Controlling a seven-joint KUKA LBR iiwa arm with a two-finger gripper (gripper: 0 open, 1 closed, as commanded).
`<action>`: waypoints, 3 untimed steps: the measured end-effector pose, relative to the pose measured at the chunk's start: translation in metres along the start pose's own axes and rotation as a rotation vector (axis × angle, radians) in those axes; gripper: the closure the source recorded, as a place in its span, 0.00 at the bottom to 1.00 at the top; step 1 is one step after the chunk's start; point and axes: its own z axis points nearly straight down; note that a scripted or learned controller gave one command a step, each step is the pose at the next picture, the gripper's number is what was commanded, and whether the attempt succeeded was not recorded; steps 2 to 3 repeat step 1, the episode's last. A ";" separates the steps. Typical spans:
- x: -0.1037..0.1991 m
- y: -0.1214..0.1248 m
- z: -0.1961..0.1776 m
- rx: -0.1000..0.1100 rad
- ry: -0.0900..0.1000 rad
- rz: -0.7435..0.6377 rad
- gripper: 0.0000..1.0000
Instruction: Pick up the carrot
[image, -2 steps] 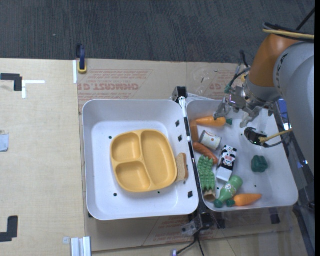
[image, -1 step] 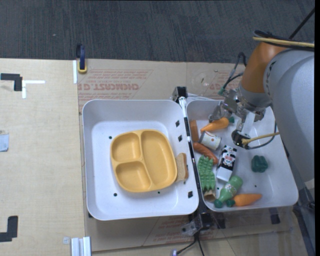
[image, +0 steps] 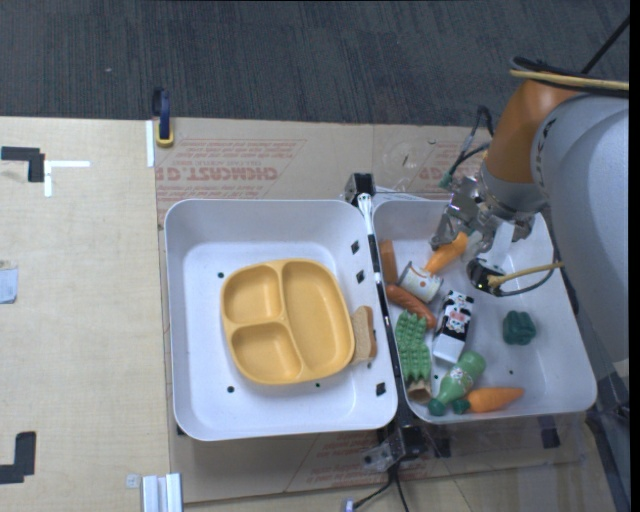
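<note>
My gripper (image: 459, 240) hangs over the back of the right bin (image: 560, 395). A small orange carrot (image: 445, 255) sits between its fingers, its tip pointing down to the left, just above a white cup (image: 420, 281). A second, longer carrot (image: 494, 399) lies at the front of the same bin, beside a green bottle (image: 458, 379). The grey arm with its orange band (image: 530, 125) comes in from the upper right.
The right bin also holds a red sausage (image: 411, 301), a green ridged toy (image: 412, 348), a cow-print carton (image: 455, 325) and a dark green lump (image: 518, 327). In the left bin (image: 190, 400) are a yellow divided plate (image: 285, 320) and a bread slice (image: 363, 333).
</note>
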 end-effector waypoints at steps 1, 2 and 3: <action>0.044 -0.022 -0.090 -0.006 0.003 0.076 1.00; 0.044 -0.022 -0.090 -0.006 0.003 0.076 1.00; 0.044 -0.022 -0.090 -0.006 0.003 0.076 1.00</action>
